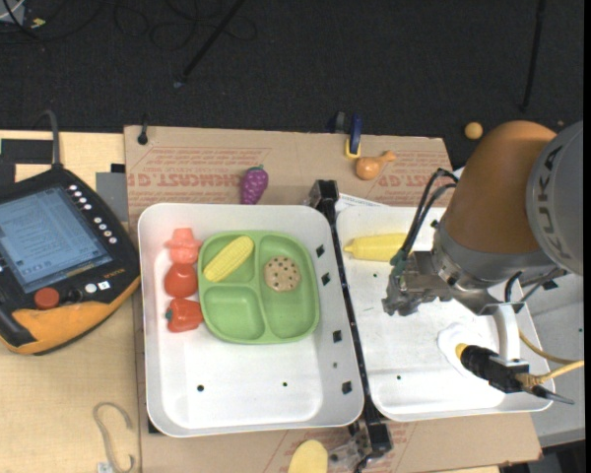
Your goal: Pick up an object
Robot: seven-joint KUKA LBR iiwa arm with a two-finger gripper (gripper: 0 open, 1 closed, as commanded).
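Note:
My gripper (pixel 398 299) hangs low over the right bin (pixel 414 387), near its left-middle part. A yellow banana-like piece (pixel 374 247) lies in that bin just above and left of the gripper, apart from it. The left bin (pixel 236 392) holds a green divided plate (pixel 258 286) with a yellow corn cob (pixel 227 257) and a brown cookie (pixel 282 275) on it. A pink toy (pixel 182 245), a red piece (pixel 180 281) and a red pepper (pixel 183 314) lie left of the plate.
A purple grape bunch (pixel 254 183) and an orange pear-shaped toy (pixel 372 165) rest on the cardboard behind the bins. A yellow lemon-like toy (pixel 308 456) sits in front of them. A teach pendant (pixel 49 254) lies at the left. Cables (pixel 492 363) trail over the right bin's lower right.

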